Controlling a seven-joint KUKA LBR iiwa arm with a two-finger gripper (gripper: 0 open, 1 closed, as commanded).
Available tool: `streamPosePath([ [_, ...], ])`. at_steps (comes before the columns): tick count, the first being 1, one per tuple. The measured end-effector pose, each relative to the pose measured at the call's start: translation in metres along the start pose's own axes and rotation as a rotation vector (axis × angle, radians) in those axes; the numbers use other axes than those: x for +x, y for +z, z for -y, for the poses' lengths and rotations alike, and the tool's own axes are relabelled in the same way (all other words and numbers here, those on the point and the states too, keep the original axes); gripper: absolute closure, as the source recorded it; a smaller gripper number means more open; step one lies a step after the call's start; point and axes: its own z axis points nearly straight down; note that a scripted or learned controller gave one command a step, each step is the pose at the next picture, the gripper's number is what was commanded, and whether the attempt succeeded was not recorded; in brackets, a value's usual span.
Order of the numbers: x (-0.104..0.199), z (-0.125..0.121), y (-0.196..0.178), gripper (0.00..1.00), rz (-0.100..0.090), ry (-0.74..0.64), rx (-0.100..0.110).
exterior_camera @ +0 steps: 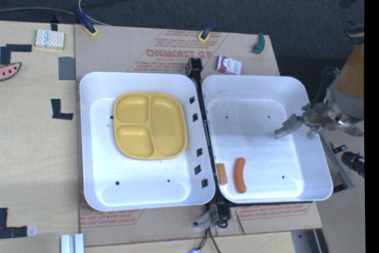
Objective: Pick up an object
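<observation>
The gripper (288, 127) hovered at three o'clock over the right bin (260, 87), grip state unclear; the sausage (240, 175) lay at six, within reach.

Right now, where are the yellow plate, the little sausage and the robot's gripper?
yellow plate (150, 126): camera view, centre ridge.
sausage (240, 175): camera view, its middle.
gripper (291, 126): camera view, fingertip area.

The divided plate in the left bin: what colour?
Yellow, plain; the divided plate shows clearly in the camera view.

Bench (35, 127) bears two white bins (95, 145)
</observation>
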Motion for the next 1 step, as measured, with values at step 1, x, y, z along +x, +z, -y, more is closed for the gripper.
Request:
streamPosePath([
  [1, 0.0602, -0.0289, 0.0862, 0.00, -0.001, -0.001, 0.002],
])
